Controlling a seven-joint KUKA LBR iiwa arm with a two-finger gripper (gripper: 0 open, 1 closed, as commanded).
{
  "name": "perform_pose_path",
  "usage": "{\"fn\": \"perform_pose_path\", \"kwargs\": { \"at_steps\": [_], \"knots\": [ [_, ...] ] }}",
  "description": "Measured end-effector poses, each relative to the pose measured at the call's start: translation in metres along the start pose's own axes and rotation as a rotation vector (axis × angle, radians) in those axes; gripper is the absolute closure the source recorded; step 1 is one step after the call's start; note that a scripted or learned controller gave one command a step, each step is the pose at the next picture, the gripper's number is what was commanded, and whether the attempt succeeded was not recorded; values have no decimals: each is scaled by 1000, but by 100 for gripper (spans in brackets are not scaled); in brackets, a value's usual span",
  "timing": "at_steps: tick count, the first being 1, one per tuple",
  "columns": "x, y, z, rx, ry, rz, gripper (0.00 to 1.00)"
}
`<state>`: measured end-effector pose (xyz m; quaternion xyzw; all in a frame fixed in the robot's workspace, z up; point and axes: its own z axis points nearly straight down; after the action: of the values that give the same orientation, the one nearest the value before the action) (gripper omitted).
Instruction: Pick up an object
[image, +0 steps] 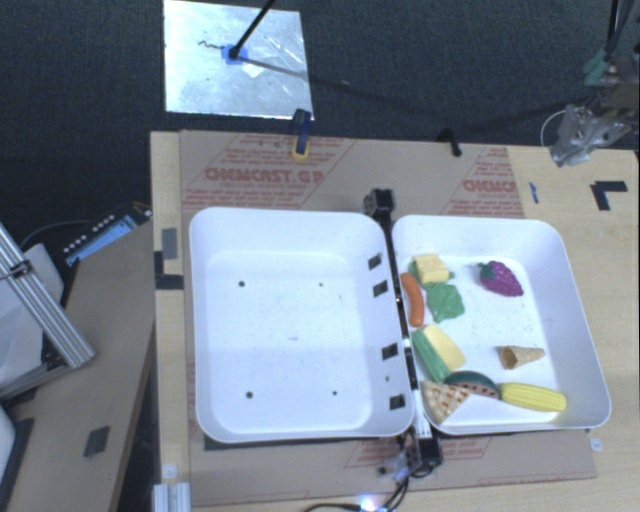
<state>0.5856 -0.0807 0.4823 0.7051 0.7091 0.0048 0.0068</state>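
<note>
Parking at the far right corner, the gripper (588, 130) sits well clear of both bins; whether it's open or closed, can't tell. The toy food is all in the right bin (572, 300). Grapes (500, 277) and corn (532, 398) lie apart from the crowded left wall, so they're likely easier picks.

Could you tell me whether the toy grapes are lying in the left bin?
No, the grapes lie in the right bin, near its far side, with the other toy foods.
</note>
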Motion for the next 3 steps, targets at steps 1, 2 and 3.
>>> {"fn": "perform_pose_path", "kwargs": {
  "at_steps": [1, 2, 3],
  "knots": [
    [-48, 59, 52, 13, 0, 6, 100],
    [-53, 52, 148, 19, 3, 5, 100],
    [-25, -35, 232, 28, 6, 6, 100]
  ]
}}
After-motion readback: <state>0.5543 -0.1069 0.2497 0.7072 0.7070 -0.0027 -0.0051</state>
